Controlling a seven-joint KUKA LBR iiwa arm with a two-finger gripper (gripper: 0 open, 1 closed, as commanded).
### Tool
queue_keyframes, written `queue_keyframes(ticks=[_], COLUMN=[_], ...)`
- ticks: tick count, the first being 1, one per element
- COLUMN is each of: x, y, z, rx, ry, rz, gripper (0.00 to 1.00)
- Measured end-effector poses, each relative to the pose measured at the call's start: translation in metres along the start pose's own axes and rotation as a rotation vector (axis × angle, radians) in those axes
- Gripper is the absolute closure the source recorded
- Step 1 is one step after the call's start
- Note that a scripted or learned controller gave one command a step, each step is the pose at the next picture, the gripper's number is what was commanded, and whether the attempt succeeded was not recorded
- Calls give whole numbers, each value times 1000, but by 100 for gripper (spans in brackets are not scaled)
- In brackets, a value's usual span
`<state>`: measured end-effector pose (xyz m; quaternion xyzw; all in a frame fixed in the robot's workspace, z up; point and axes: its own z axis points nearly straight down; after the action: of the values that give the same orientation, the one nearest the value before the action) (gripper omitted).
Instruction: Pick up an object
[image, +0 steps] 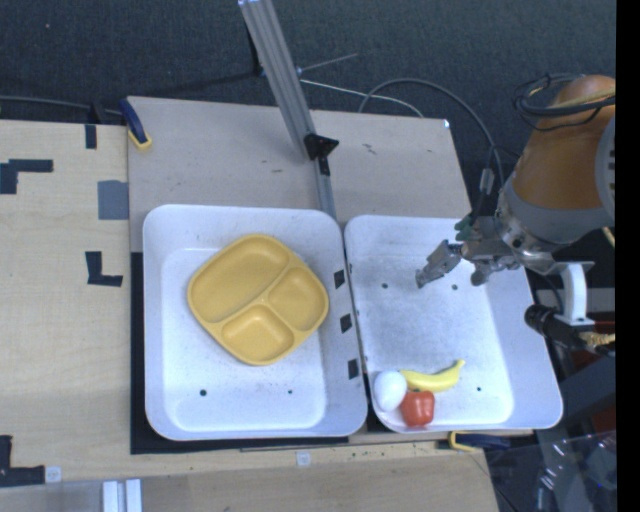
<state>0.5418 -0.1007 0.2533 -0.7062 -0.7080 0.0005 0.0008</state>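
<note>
In the right bin (500, 300), near its front edge, three small things lie together: a yellow banana (436, 377), a white egg-shaped piece (389, 388) and a red fruit (419, 407). My gripper (457, 271) hangs over the upper middle of that bin, well behind and a little right of the three. Its fingers (434, 270) are spread open and nothing is between them. The grey arm with its orange band comes in from the right.
A yellow three-compartment plate (258, 298) lies in the left bin (165, 300). A slanted metal pole (290, 85) ends at the ridge between the two bins. Cables run over the bench behind the right bin.
</note>
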Motion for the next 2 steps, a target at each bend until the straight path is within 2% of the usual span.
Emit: queue_keyframes(ticks=[1, 2], x=[0, 2], y=[0, -2], z=[0, 65], rx=[-1, 7], ry=[0, 0], rz=[0, 1], gripper=[0, 0])
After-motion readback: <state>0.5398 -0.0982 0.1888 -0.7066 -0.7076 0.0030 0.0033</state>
